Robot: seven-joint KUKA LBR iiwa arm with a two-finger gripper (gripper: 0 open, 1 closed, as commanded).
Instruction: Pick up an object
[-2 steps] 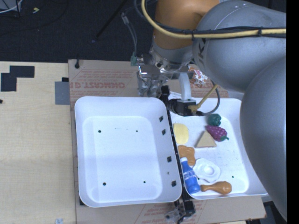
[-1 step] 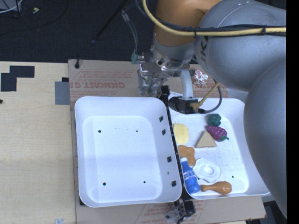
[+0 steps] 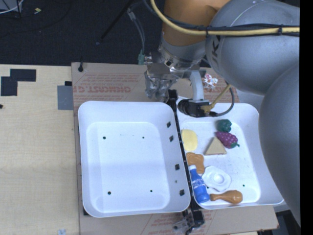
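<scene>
Your gripper (image 3: 159,84) hangs over the far edge of the bench (image 3: 34,146), just above the far rims of the two bins where they meet. You cannot tell from here whether its fingers are spread or pressed together; the metal parts blur against the cardboard sheet (image 3: 112,82) below them. Nothing shows between them.

Everything you could pick lies in the right bin (image 3: 252,116). Near its far edge sit a dark green piece (image 3: 224,125) and, touching it on the near side, a purple bunch of grapes (image 3: 227,139). A tan wedge (image 3: 214,147) lies just beside the grapes, towards the middle. A pale yellow piece (image 3: 190,140) rests against the wall shared with the left bin (image 3: 127,160). Nearer to you along that wall come an orange-brown piece (image 3: 195,160) and a blue bottle (image 3: 199,186), the two touching. A white fried egg (image 3: 217,178) lies beside the bottle, and a brown drumstick (image 3: 226,197) lies along the near edge of that bin.

The grey arm with its orange band (image 3: 195,11) fills the far right corner above the bench.
</scene>
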